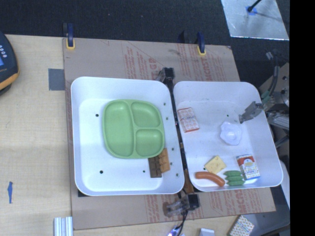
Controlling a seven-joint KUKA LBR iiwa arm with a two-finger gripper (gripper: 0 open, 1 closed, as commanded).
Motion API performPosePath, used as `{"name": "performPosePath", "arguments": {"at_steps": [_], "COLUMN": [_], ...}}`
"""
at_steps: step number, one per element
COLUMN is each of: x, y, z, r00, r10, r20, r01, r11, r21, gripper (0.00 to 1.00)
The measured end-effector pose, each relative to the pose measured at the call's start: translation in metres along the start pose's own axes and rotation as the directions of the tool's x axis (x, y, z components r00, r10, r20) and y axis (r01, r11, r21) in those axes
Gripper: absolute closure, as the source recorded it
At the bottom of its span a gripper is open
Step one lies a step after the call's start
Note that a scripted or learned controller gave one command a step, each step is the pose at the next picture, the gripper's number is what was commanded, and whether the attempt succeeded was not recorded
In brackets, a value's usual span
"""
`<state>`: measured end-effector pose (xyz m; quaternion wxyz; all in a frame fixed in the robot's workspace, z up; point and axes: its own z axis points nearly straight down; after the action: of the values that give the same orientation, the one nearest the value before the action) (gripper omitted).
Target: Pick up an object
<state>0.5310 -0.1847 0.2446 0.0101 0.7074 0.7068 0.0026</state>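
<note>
Here we find the gripper [250, 111] at the right bin's [206, 90] far right edge, low over the floor, and we cannot tell how its claw stands or whether it has hold of anything; nothing shows in its grasp. Nearest to it, just to its left and a little toward us, lies a small clear plastic piece [230, 133], which we judge the likeliest target: it looks light, thin and slick, apt to crumple or skid, so we would take it across its narrowest span from straight above. Other candidates lie along the near wall: a stiff little carton [248, 167], a green bean pod [235, 177] touching it, a toy sausage [210, 178] and a yellow cheese wedge [215, 164], all probably light toy plastic, the rounded ones prone to roll. A flat wrapped packet [188, 119] lies near the left wall and would be hard to get under. The bin floor is smooth and white, offering little friction. The left bin [88, 146] holds a green divided plate [133, 128] and a brown waffle piece [159, 163] touching its near edge. Room around the clear piece is generous.
</note>
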Motion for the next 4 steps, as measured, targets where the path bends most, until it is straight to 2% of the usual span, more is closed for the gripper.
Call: {"name": "performPosePath", "arguments": {"at_steps": [1, 2, 3, 4], "x": [0.024, 0.087, 0.076, 0.075], "y": [-0.059, -0.039, -0.06, -0.058], "z": [0.041, 0.115, 0.154, 0.141], "r00": [1.0, 1.0, 1.0, 1.0], "r10": [-0.004, -0.012, -0.004, -0.007], "r20": [-0.014, -0.015, -0.012, -0.011], "r01": [0.005, 0.012, 0.004, 0.007], "r11": [1.0, 1.0, 1.0, 1.0], "r21": [0.029, 0.027, 0.027, 0.024], "gripper": [0.0, 0.0, 0.0, 1.0]}}
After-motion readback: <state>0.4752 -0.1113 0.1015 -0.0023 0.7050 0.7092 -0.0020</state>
